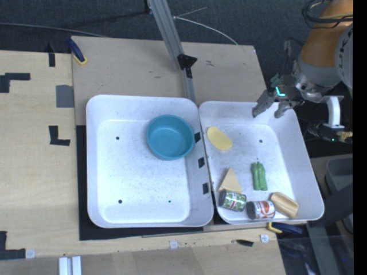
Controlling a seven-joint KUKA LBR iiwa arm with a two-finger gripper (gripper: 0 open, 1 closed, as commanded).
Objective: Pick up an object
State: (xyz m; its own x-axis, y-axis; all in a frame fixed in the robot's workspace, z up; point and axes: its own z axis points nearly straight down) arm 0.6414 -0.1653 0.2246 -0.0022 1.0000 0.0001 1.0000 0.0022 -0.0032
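Note:
My gripper (pixel 270 109) hangs over the far right corner of the right bin (pixel 287 148), its two fingers spread open with nothing between them. Below it in that bin lie a yellow lemon-like piece (pixel 219 138), a tan cheese wedge (pixel 230 181), a green pickle (pixel 260 176), a green can (pixel 232 200), a red can (pixel 261 209) and a bread roll (pixel 284 204). A blue bowl (pixel 170 136) sits in the left bin (pixel 114 171), near its far right side.
A slanted metal pole (pixel 172 39) rises from between the bins at the back. The cans, wedge and roll crowd the right bin's near edge. Bare bin floor lies between the lemon piece and my gripper.

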